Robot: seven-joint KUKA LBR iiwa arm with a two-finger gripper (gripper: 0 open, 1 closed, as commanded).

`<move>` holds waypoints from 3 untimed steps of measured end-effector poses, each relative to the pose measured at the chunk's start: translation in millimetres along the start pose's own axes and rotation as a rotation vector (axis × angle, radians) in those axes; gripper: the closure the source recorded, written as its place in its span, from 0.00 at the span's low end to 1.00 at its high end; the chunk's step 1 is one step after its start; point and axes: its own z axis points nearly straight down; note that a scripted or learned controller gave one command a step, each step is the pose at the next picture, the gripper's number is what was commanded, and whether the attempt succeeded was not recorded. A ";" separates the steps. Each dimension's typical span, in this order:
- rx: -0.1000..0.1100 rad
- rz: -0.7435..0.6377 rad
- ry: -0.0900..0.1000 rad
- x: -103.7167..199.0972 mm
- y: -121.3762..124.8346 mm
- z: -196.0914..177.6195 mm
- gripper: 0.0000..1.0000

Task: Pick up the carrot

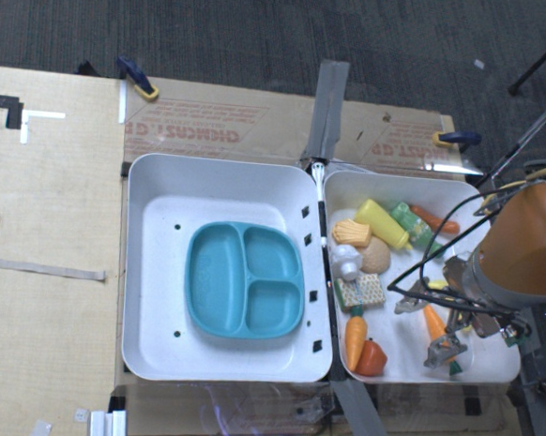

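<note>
While the hand hangs low, grip state unclear, a carrot lies just above it.

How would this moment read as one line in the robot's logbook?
task: pick up carrot | gripper: low in right bin | carrot: lying near bin's left wall, apart from gripper | left bin: teal plate

Two shallow white plastic bins sit side by side; one teal three-compartment plate lies in the left bin, and three orange toy carrots in the right
</note>
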 end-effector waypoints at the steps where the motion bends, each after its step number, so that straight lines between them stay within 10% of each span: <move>1: 0.000 0.118 -0.001 14.4 -36.9 1.8 0.00; 2: -0.002 0.043 0.001 -5.6 2.2 16.6 0.00; 3: -0.001 0.204 0.001 6.0 -16.8 16.2 0.00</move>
